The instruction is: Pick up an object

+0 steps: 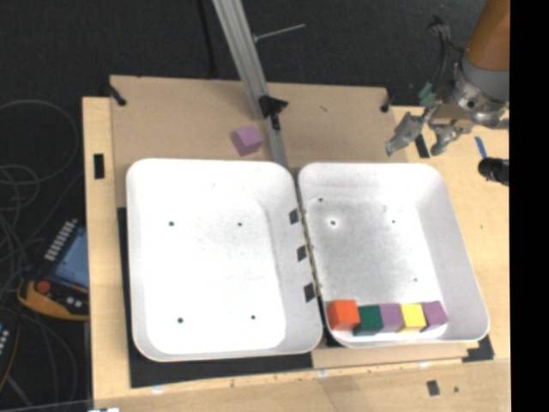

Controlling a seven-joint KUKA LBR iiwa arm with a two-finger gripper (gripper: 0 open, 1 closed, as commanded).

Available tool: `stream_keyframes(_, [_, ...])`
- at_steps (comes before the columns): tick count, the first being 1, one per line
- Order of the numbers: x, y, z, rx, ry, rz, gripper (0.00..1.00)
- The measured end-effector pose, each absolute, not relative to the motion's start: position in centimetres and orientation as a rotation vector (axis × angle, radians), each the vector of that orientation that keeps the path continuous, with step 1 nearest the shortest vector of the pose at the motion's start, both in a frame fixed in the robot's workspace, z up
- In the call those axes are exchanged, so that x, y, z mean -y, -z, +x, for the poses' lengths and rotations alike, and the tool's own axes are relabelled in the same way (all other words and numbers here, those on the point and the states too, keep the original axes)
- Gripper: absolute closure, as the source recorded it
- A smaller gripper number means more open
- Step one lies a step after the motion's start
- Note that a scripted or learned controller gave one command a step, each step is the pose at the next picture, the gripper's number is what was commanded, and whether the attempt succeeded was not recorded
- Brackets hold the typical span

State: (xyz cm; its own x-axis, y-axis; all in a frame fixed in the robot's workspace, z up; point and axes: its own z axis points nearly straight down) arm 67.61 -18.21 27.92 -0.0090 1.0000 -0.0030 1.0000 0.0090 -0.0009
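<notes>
- The end effector [422,138] hangs at about two o'clock in the camera view, above the surface just beyond the far edge of the right bin [433,183]. Its two fingers [401,136] are spread apart with nothing between them.
- Above it the grey wrist leads up to the arm's orange band [491,24] at the upper right.
- The right bin lies directly below and toward seven o'clock from the end effector. Five cubes sit in a row along its near wall, touching or just beside one another.
- From nine o'clock to three o'clock the row runs: orange cube [344,314], green cube [370,318], pale purple cube [392,317], yellow cube [414,317], purple cube at the row's end [434,312].
- The rest of the right bin's floor shows bare white with a few dark specks.
- The left bin [146,230] sits just beside the right one, their walls meeting at the middle; its floor shows a few small dark dots.
- A loose purple cube [247,140] rests on the surface [171,110] outside both bins, at about twelve o'clock from the left bin's far edge, well apart from the end effector.
- A slanted metal bar [244,54] rises from the surface just beside that cube, at its three o'clock.
</notes>
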Motion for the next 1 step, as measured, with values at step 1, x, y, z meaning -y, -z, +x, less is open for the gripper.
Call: stream_keyframes(1, [18.32,-29.14,67.67,-2.233,0.005,2.2,1.0])
